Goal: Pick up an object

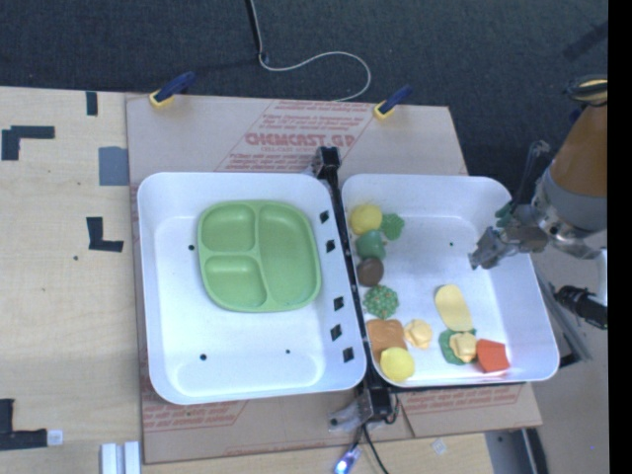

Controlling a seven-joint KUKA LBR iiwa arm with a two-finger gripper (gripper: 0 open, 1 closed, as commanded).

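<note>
The right bin (444, 188) holds several toy foods. A yellow round piece (365, 216) and a green piece (391, 227) lie at its upper left, with a brown ball (370, 271) and a green broccoli (381, 300) below them. Along the front lie an orange block (384, 333), a yellow ball (397, 364), a pale yellow piece (419, 334), a yellow oval (453, 307), a green-and-yellow piece (458, 347) and an orange-red wedge (492, 355). My gripper (487, 252) hangs over the bin's right side, above and right of the yellow oval, with nothing seen between its fingers.
The left bin (168, 363) holds a green divided plate (260, 255). A black divider (341, 265) runs between the bins. Both bins sit on a cardboard sheet (296, 136) clamped at the back. A cable (296, 62) lies on the dark floor behind.
</note>
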